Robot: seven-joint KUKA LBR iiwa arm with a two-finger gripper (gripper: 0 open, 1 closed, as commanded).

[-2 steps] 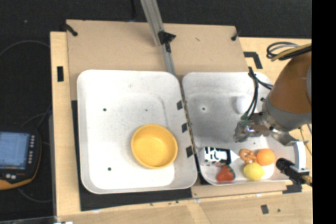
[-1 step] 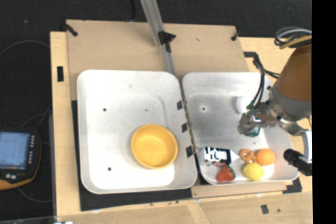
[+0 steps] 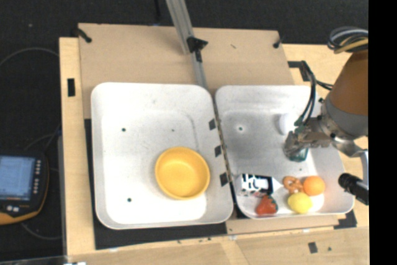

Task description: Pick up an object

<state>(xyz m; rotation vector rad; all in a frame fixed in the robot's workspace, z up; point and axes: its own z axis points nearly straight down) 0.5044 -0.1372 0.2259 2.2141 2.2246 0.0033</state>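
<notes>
The gripper [image 3: 298,149] hangs over the right bin [image 3: 260,108], but whether it's wide or closed, can't tell from this angle. The pickable stuff sits just nearer: an orange [image 3: 314,185], a lemon [image 3: 299,202] and a strawberry [image 3: 267,206] clustered along the near edge. The yellow bowl [image 3: 182,172] is off in the left bin [image 3: 124,115].

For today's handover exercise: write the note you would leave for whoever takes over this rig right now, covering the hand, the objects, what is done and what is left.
Hand: over the right bin, above its near-end cluster; whether it grips anything cannot be told.
Objects, right bin near end: orange fruit, lemon, strawberry, small pretzel-like piece, black-and-white item.
Left bin: yellow bowl.
Done: no pick is evident.
Left: grasp one object and lift it.
</notes>
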